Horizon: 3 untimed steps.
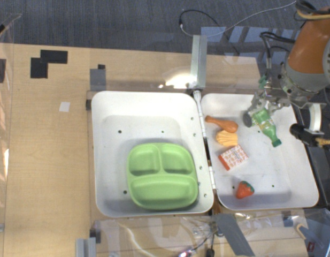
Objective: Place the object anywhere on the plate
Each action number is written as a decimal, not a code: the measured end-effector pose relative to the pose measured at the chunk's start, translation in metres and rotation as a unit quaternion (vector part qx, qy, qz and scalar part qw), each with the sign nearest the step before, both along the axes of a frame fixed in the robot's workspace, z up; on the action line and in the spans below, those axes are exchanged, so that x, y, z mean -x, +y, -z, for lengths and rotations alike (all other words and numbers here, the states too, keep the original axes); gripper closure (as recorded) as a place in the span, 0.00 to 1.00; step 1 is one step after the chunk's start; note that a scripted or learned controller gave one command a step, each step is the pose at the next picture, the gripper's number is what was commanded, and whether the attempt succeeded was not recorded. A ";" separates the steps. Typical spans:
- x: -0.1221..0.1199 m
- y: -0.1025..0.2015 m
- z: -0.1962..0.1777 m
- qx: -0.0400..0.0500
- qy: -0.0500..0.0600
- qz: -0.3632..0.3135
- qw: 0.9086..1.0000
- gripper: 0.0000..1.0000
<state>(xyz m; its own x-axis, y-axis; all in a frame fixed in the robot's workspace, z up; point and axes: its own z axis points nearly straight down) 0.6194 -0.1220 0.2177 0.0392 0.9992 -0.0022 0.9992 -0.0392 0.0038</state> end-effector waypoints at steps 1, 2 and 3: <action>-0.041 0.101 0.014 -0.001 -0.001 -0.175 0.985 1.00; -0.022 0.176 0.032 0.000 0.000 -0.339 0.941 1.00; 0.062 0.178 0.033 0.000 0.000 -0.376 0.926 1.00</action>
